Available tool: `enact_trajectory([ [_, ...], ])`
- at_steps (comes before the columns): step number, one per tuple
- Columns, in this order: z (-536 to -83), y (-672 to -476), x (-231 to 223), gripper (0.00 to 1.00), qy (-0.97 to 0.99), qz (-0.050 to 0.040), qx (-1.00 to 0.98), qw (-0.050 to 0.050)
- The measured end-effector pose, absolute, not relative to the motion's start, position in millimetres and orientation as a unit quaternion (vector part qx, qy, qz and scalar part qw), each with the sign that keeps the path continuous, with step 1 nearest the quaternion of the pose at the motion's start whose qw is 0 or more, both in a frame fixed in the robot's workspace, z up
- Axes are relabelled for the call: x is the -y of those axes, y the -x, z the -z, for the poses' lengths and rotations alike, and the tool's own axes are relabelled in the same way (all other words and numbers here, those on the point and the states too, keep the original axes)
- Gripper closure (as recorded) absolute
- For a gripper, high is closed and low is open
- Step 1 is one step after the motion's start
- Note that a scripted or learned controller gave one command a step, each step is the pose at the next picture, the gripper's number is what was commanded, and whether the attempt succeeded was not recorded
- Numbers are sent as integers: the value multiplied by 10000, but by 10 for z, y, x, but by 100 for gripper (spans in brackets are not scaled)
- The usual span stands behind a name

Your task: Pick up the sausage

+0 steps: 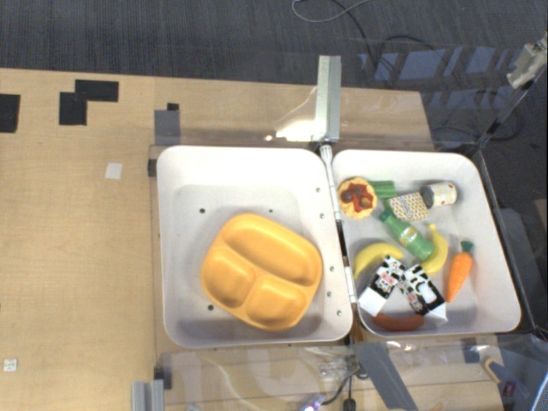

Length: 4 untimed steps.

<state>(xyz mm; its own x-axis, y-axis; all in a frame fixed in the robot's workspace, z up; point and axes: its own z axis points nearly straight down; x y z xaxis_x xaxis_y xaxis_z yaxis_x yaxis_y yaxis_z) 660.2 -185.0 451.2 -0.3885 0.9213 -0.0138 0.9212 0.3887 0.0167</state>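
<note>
Camera view, looking down at a slant on both bins: no telling if the hand is apart or together, so no grasp can be claimed yet. Sausage (399,321) is in the right bin (505,302), at the bin's near edge toward its near-left corner, lying flat w/ its long axis along that edge. It's a dark red-brown piece partly covered by the black-and-white cow-print carton (402,288), which overlaps its upper side. Banana (377,255) sits just beyond the carton; carrot (460,274) is near, toward the bin's right wall. Green bottle (406,231) & small tart (357,196) are farther back. Left bin (184,187) has a yellow divided plate (261,270).

Judgement: approach step, pick not started. Best to come straight down over the sausage's exposed right end, fingers across its short axis, well clear of the carton. Risks: near wall blocking a finger, carton getting pinched too.
</note>
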Motion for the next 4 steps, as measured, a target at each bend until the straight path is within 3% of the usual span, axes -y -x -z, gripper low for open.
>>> enact_trajectory([
  [1,-4653,-6616,1833,100,-5501,-49,-8349,159],
  [2,-4367,-6288,2053,100,-5878,-10,-8090,35],
  [3,-2909,-6703,2038,100,-5555,-11,-8315,27],
  [4,-4396,-6699,2044,100,-4470,-13,-8945,70],
])
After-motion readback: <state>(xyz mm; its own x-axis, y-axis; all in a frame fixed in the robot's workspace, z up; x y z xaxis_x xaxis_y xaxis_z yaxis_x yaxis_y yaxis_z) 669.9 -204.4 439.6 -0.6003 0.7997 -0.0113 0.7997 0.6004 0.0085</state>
